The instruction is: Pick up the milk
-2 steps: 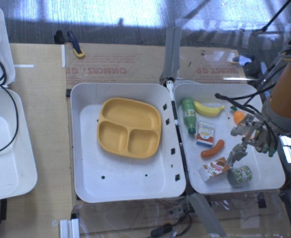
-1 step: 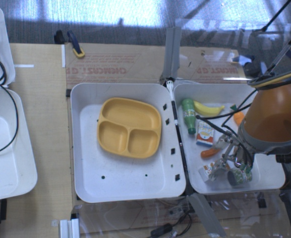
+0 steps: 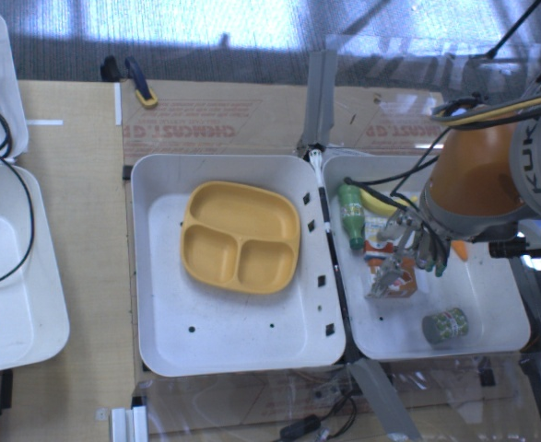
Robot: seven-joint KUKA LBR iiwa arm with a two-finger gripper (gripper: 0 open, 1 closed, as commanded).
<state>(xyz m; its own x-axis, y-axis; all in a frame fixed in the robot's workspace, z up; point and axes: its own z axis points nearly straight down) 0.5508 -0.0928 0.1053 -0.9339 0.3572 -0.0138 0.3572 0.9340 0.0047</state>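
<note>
- Metal two-finger gripper (image 3: 416, 247) hangs in the right white plastic bin (image 3: 491, 334); can't tell its state.
- Small red-and-white milk carton (image 3: 394, 282) lies just below it, beside a green plastic bottle (image 3: 351, 214).
- Probably light, crushable cardboard, so I'd pinch across the flat sides.

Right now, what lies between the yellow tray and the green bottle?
In the camera view, the two bins' adjoining white walls lie between the yellow tray and the green bottle.

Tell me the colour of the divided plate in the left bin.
Yellow-tan, plain; the plate shows in the camera view.
</note>
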